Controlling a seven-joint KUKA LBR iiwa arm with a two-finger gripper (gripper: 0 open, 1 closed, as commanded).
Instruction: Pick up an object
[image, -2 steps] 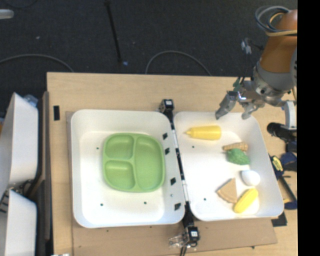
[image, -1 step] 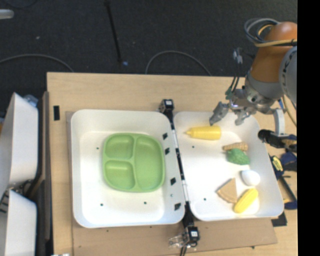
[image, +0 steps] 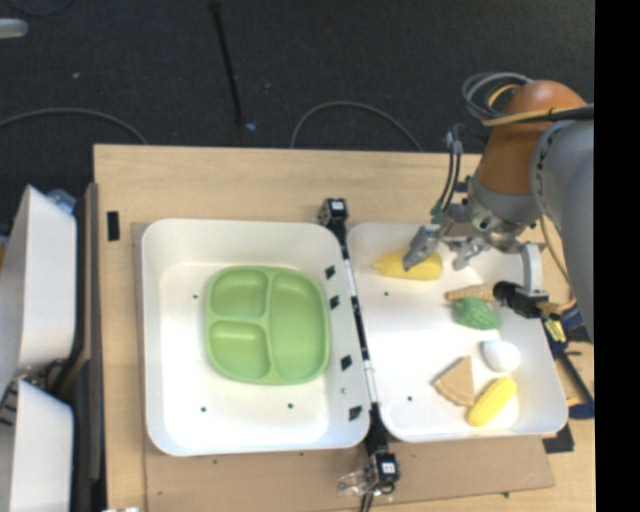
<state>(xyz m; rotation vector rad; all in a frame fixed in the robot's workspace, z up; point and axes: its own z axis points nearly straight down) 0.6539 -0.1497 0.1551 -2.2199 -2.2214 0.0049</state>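
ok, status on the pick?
Hand low in right white bin, one finger on the yellow wedge-shaped toy. No lift visible. Green leafy toy nearby, not blocking.

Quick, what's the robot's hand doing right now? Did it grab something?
Hand: open, its fingers either side of the yellow toy food in the right bin; a grab cannot be told.

Gripper (image: 440, 247) above yellow piece (image: 408, 266) (right bin (image: 400, 400))

A pale green divided plate (image: 267, 323) sits in the white left bin (image: 160, 400). Right of the plate: yellow wedge (image: 407, 266), green lump (image: 475, 314), white egg (image: 500, 355).
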